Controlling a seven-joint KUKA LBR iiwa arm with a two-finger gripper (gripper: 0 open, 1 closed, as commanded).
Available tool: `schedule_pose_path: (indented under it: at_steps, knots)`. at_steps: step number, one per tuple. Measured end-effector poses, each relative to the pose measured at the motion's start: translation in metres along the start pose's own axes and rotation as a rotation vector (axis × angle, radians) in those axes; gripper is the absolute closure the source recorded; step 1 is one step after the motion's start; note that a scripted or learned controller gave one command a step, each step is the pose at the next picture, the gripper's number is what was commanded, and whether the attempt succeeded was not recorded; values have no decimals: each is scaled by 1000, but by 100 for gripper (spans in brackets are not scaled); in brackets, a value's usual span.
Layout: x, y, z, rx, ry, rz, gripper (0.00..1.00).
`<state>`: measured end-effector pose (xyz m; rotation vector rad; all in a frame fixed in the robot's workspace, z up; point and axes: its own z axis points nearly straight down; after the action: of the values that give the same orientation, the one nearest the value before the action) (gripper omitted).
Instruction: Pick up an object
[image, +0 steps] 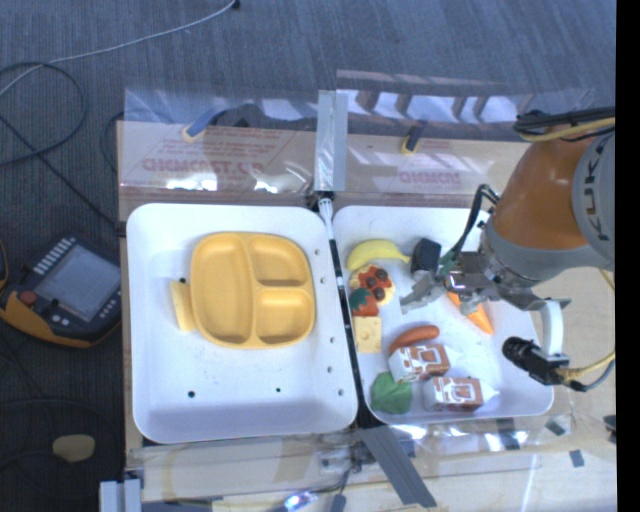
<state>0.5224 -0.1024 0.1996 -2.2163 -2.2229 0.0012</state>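
Tool (437, 285) low over right bin (520, 405), beside banana (375, 254); finger state unclear.

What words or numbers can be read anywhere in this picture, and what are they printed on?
"KU", running down the side of the robot arm: the start of a brand name, cut off at the picture's edge.
Red print on the cardboard behind the bins: blurred under plastic, unreadable.
Labels on the two small cartons: too small to read.

bins (150, 400): were white
divided plate (252, 288): was yellow
banana (372, 253): was yellow
sausage (413, 336): was red
carrot (480, 318): was orange
leafy vegetable (392, 392): was green
cheese slice (368, 333): was pale yellow
arm (555, 215): was orange and grey
floor (60, 120): was dark grey
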Motion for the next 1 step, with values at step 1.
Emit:
schedule_pose_path:
  at_steps: [1]
  knots:
    - [-43, -27, 95, -29, -7, 16, 0]
